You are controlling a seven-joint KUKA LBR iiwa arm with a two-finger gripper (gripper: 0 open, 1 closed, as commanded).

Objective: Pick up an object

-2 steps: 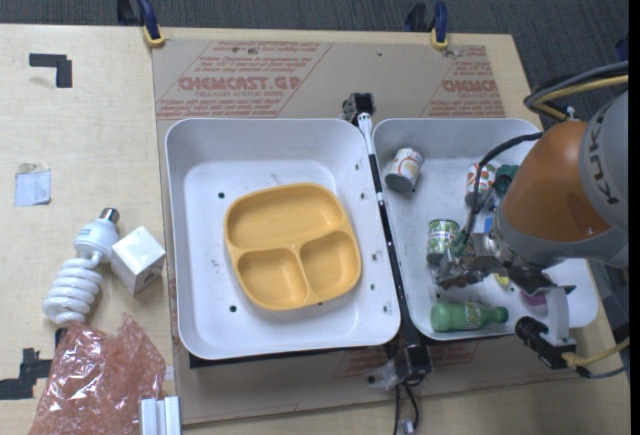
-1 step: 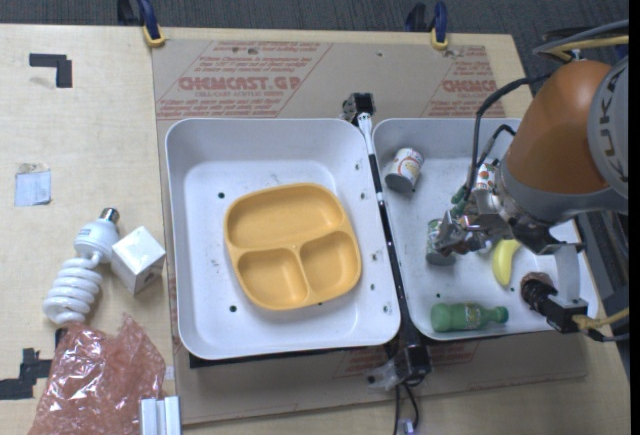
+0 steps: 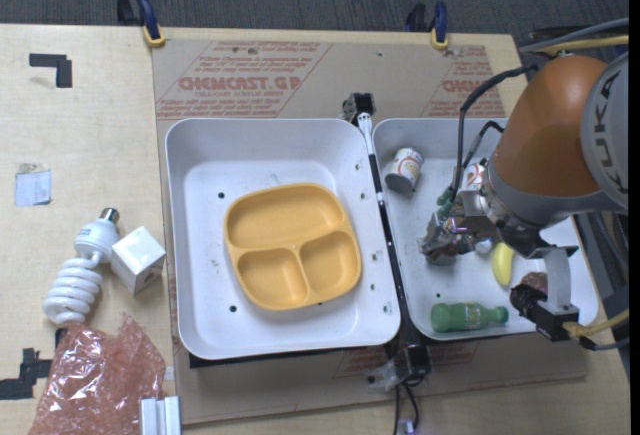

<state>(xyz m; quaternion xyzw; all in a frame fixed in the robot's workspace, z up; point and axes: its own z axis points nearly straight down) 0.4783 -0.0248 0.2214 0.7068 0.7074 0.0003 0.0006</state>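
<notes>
My gripper [image 3: 441, 241] hangs low over the middle of the right bin [image 3: 428, 145], under the grey arm with its orange band [image 3: 548, 128]. A yellow lemon-shaped object [image 3: 502, 265] lies just to its right. A green bottle [image 3: 468, 316] lies on its side near the bin's front edge. A small white can [image 3: 405, 169] rests toward the back left of that bin. A reddish-brown item [image 3: 535, 280] sits partly hidden beside the arm. I see nothing clearly held.
The left bin [image 3: 190, 223] holds a yellow divided plate [image 3: 292, 245]. Left of the bins, on the bench, lie a spiral light bulb [image 3: 80, 275], a white cube [image 3: 138, 258] and crumpled pink plastic [image 3: 95, 378]. Cables run along the divider between the bins.
</notes>
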